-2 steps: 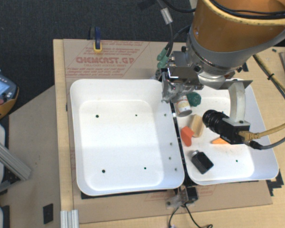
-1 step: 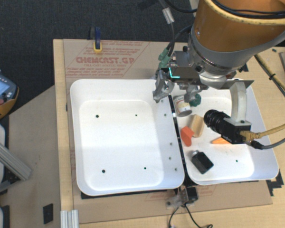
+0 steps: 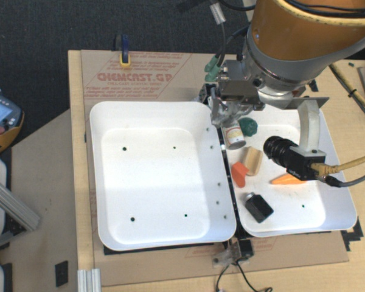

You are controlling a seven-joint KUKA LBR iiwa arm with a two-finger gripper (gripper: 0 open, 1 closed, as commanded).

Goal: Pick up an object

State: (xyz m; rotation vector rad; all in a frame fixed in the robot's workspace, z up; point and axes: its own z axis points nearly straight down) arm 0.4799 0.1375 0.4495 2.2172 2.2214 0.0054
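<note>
Left shallow white plastic bin (image 3: 109, 126): nothing to grasp there, just bare floor on the cardboard-topped desk (image 3: 140, 72).

Right white bin (image 3: 337, 208) holds the clutter, packed near the divider: small white-and-tan cylinder (image 3: 234, 138) just under the gripper (image 3: 226, 117), dark green lump (image 3: 249, 126) beside it, tan wooden block (image 3: 252, 160), small red-orange block (image 3: 238, 174) touching it, black rectangular block (image 3: 258, 207) nearer the front, orange wedge (image 3: 287, 179) part hidden by the black camera barrel.

Likely target, my read: the cylinder. Lying tilted, smooth, round, so it'll roll.

Fingers: can't tell if they're apart or together; wrist hardware blocks them.

Risks: cylinder sits against the bin's left wall, so one finger may land on the rim. Green lump close enough to get nudged or pinched too. Round body could squirt out on close.
</note>
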